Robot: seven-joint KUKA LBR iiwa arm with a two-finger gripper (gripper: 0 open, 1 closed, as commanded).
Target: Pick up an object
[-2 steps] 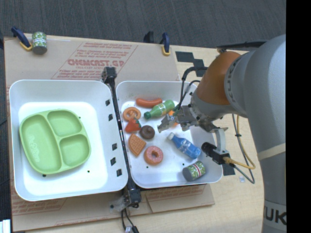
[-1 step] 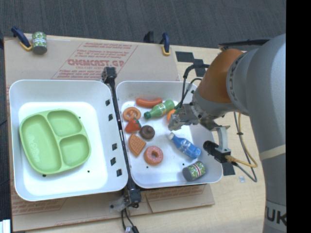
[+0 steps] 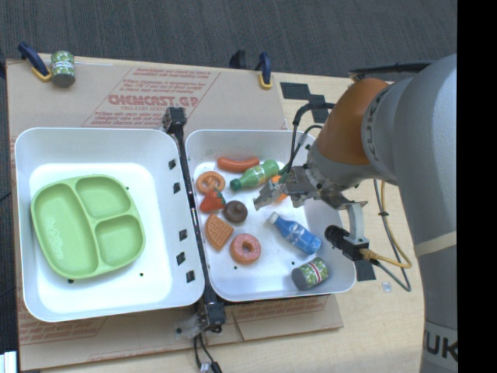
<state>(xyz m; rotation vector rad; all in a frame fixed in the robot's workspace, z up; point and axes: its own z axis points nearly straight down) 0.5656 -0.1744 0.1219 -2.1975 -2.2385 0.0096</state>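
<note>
cam view | hand (image 3: 268, 195) low in right white bin (image 3: 326, 142), fingers apart, nothing held | tgt blue plastic toy bottle (image 3: 294, 233) lying just below hand | prob light, stiff, slick; grip across body, not cap

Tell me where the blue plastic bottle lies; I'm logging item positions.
The blue plastic bottle lies in the right white bin, toward its right side, between the pink-frosted toy donut and the green-labelled can.

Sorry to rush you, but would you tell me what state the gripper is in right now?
Gripper: over the right bin, near the green bottle; whether it is open or closed cannot be told, and no object is seen in it.
</note>
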